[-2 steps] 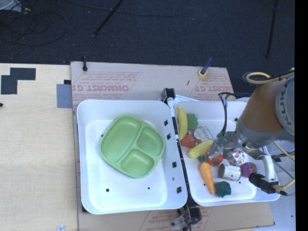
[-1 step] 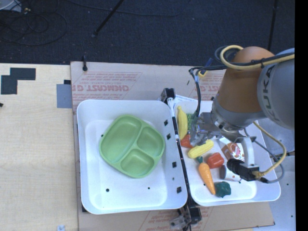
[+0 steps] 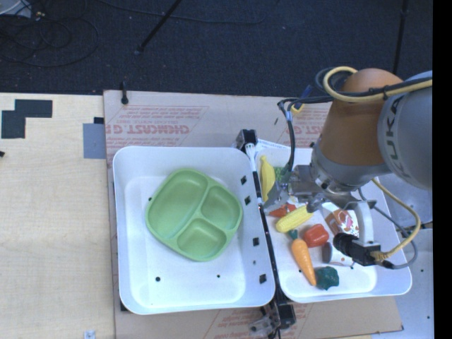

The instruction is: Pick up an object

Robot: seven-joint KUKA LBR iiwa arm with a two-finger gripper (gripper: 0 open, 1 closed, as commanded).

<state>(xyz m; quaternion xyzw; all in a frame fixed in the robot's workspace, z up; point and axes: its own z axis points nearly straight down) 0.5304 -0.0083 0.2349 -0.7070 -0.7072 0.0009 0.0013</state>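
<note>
My gripper (image 3: 299, 191) hangs low over the left half of the right bin (image 3: 395, 282), under the orange wrist band (image 3: 353, 129). Directly below and beside it lie a yellow corn cob (image 3: 293, 219) and a small red piece (image 3: 282, 210). A yellow banana (image 3: 267, 175) lies along the bin's left wall, just left of the gripper. Closer to the front are a red pepper-like toy (image 3: 316, 234), an orange carrot (image 3: 304, 260) and a dark green toy (image 3: 327, 278). A red and white packet (image 3: 344, 222) sits to the right.
The left bin (image 3: 141, 288) holds a green divided plate (image 3: 195, 214). Black clips (image 3: 258, 240) line the wall between the two bins. A black cable end (image 3: 353, 249) and yellow hoses trail from the arm over the right bin.
</note>
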